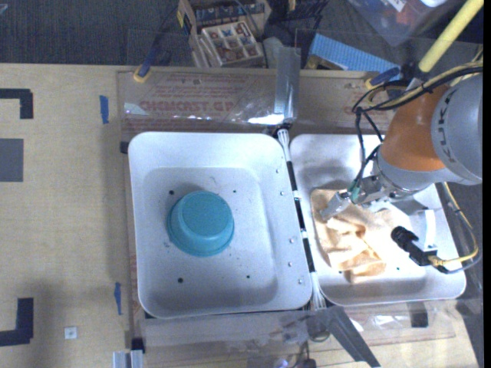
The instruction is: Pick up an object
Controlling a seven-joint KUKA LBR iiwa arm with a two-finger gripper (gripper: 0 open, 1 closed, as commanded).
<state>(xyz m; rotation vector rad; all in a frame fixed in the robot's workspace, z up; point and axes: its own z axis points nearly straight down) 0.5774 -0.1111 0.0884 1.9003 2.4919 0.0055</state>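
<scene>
Progress is judged to be at the grasp attempt, with nothing yet seen lifted. Two white bins are set side by side at the middle of the frame. In the left bin (pixel 153 282) a teal bowl (pixel 201 221) is seen upside down, near the centre of the floor and well apart from the arm. In the right bin (pixel 453 286), at the lower right of the frame, a crumpled tan cloth (pixel 349 240) is spread across the floor — the likeliest target, given where the arm is.

The gripper (pixel 343 203) is lowered over the upper left part of the cloth, its tip at or just above the fabric; whether the fabric is actually touched cannot be told. Whether the tool is clenched or released cannot be told either — the tip is too small and blurred against the cloth. No object is seen raised clear of a bin floor.

What is left, by this reading, is most of the task: a firm hold must be secured and the cloth lifted out of the bin.
</scene>
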